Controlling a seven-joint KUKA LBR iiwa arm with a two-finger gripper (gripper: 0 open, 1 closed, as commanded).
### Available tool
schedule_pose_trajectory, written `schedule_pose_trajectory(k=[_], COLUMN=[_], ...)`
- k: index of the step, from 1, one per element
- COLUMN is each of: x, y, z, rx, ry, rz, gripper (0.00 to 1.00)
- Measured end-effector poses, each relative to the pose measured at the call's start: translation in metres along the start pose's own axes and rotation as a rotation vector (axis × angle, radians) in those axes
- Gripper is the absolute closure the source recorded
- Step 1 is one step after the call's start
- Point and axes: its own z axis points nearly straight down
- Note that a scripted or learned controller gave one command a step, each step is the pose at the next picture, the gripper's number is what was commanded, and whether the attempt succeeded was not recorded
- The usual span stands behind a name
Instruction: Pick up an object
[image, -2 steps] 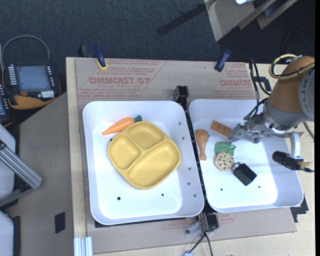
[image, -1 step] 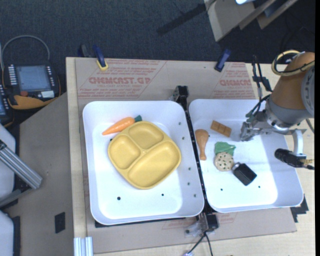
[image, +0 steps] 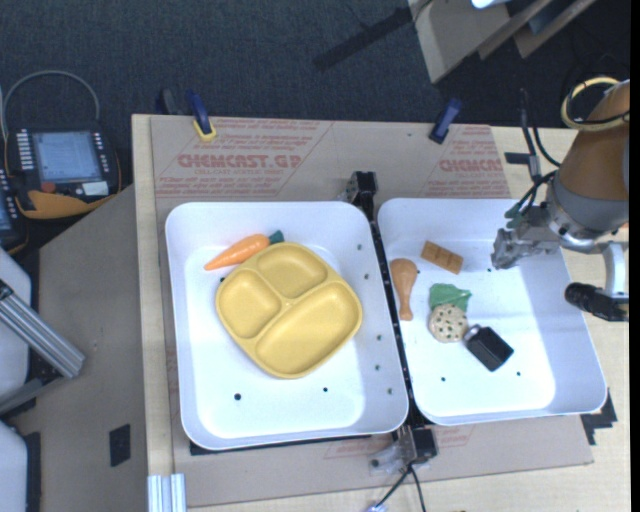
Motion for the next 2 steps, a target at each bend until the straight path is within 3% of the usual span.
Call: schedule_pose_trajectory(k=[2], x=[-0.003], y=[0.006], z=[-0.13], rx=[-0.004], ry=[-0.001], rz=[-0.001], gripper=[1.0])
